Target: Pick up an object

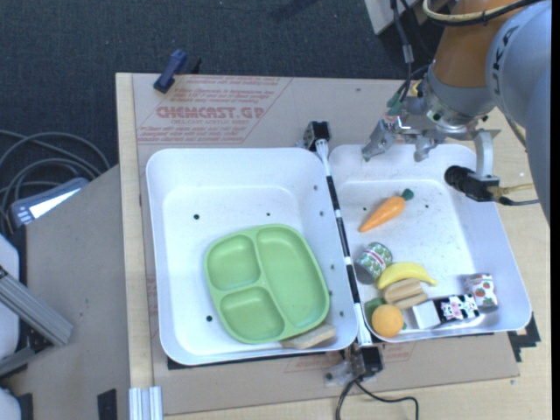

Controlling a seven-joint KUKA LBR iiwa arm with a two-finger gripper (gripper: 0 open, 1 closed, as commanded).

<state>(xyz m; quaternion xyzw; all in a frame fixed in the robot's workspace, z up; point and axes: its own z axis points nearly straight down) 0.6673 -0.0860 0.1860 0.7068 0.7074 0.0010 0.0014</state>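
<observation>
My gripper (401,144) hangs over the far rim of the right bin (490,234), its two fingers spread apart and holding nothing. An orange carrot (383,213) with a green top lies in that bin, below and slightly left of the gripper. Nearer the front lie a small round tin (375,258), a yellow banana (405,275), an orange fruit (387,320), a tan block (407,293), a black-and-white carton (455,309) and a small wrapped packet (481,291).
The left bin (175,191) holds a green divided plate (265,282) with a tan slab (308,339) at its front edge. A blue object (170,70) lies on the cardboard behind the bins. Cables lie on the floor at left.
</observation>
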